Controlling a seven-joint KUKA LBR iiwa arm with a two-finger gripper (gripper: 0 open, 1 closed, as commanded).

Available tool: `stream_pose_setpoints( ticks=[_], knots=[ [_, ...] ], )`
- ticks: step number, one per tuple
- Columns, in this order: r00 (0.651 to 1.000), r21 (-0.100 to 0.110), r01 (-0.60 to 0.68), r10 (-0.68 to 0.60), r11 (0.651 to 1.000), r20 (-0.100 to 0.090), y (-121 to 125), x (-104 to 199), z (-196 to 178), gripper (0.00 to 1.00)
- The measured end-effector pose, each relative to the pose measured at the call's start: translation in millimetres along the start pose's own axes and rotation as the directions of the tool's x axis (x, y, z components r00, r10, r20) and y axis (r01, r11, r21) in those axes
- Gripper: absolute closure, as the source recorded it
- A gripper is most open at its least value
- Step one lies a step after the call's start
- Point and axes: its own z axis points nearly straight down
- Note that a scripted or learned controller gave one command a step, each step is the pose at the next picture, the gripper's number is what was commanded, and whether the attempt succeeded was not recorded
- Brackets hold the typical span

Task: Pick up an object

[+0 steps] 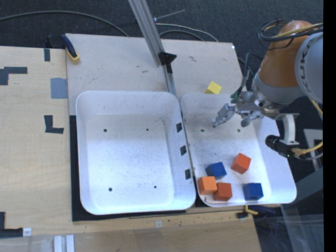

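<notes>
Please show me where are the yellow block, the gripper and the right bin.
yellow block (213, 87), camera view, top face.
gripper (231, 117), camera view, midway between its fingertips.
right bin (273, 164), camera view, bare floor near its right wall.

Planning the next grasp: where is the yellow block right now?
The yellow block lies outside both bins, on the bench just behind the right bin's back rim, left of the gripper.

High slanted view over both bins (131, 101)

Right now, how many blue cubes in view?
2, both in the right bin: one blue cube beside the orange blocks, another near the front-right corner. None seem hidden.
</notes>
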Motion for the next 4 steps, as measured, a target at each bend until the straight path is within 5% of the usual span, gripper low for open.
stream_pose_setpoints(
  ticks=[1,2,3,4],
  knots=[
    [1.000,0.011,-0.004,0.004,1.000,-0.002,-86.5,2.6,59.6,0.00],
    [1.000,0.004,-0.001,0.001,1.000,0.000,-80.2,14.6,128.7,0.00],
    [1.000,0.004,0.000,0.000,1.000,-0.001,-80.1,14.5,116.4,1.00],
    [1.000,-0.011,0.007,-0.007,1.000,-0.001,27.3,87.1,21.1,1.00]
  ],
)
